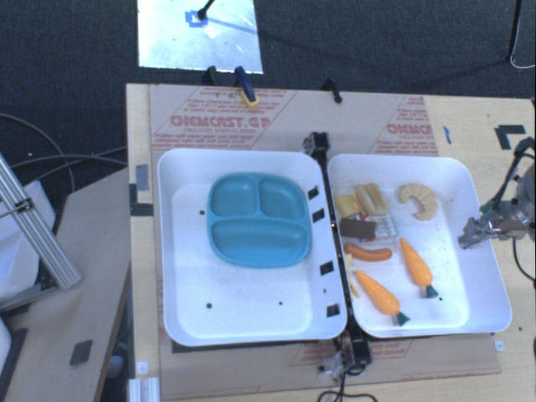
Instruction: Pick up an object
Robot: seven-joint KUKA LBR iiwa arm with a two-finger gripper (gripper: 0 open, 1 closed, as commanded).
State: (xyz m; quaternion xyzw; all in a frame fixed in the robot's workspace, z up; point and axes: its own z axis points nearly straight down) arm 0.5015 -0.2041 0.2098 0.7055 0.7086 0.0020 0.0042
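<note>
The right bin [469, 308] holds toy food: two orange carrots [416, 266] [378, 294], a red sausage [368, 253], a croissant [419, 199], pale bread pieces [362, 201] and a brown block [358, 229]. My gripper [473, 233] hangs at the right bin's right rim, low over the bin's right side, with no object between its fingers. It stands well to the right of the nearer carrot.
The left bin [188, 308] bears a blue divided plate [258, 221]. A black clamp strip [328, 241] runs between the bins. A shiny metal sheet [198, 22] lies at the back, and an aluminium frame [33, 233] stands at the left.
</note>
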